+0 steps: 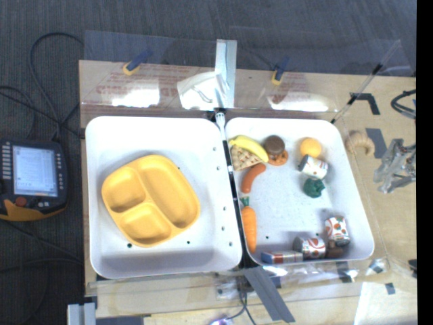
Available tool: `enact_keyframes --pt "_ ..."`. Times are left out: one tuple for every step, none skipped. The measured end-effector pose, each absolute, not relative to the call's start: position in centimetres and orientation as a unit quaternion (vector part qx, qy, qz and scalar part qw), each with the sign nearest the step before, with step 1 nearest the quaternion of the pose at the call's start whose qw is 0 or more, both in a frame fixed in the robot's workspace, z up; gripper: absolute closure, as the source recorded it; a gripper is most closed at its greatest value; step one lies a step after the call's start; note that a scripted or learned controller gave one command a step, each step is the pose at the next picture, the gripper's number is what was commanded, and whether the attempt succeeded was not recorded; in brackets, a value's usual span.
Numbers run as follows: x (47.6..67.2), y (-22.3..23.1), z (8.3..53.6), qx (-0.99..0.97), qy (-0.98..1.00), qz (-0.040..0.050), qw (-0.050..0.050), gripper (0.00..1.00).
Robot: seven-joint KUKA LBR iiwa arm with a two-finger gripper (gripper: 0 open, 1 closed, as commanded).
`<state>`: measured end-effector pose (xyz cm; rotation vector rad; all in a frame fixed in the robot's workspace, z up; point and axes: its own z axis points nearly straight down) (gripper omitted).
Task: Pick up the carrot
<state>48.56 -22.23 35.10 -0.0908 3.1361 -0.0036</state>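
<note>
We cannot read the labels on the small cans (323, 239) in the right bin (358, 202); they are too small. The waffle (247, 157) lies partly hidden under the banana (247, 145). The pendant's screen (30, 170) is blurred.

Orange carrot (249, 227), green top apparently toward far end, lying lengthwise against right bin's left wall.

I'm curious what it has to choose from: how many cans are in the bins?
2, both in the right bin: one can near the front right corner, one can lying just left of it by the front wall. Others could be hidden.
</note>
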Motion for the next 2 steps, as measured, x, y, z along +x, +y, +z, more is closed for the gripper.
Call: enact_keyframes --pt "54.2 -22.2 35.8 -0.087 0.996 -0.0007 0.002 1.0" --pt "59.7 -22.1 22.0 -0.141 0.99 0.0035 -0.005 1.0"
